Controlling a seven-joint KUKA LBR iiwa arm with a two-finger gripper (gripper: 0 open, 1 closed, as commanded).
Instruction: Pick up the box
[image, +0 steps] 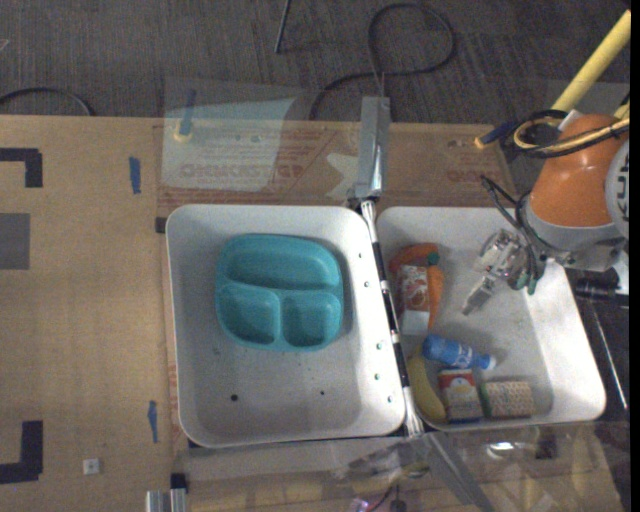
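Note:
A small red and white box (413, 289) lies in the right bin (560, 350) near its left wall, resting against an orange carrot-like piece (433, 280). A second small red box (460, 393) sits at the bin's front, between a banana (426, 392) and a tan block (508, 397). My gripper (478, 296) hangs over the middle of the right bin, tilted down toward the left. It is to the right of the upper box and apart from it, and nothing is visibly held.
A blue bottle (455, 352) lies in the right bin just below the gripper. A teal divided plate (282, 291) sits in the left bin (200, 380). The arm's orange band (575, 180) and its cables overhang the right bin's far right corner.

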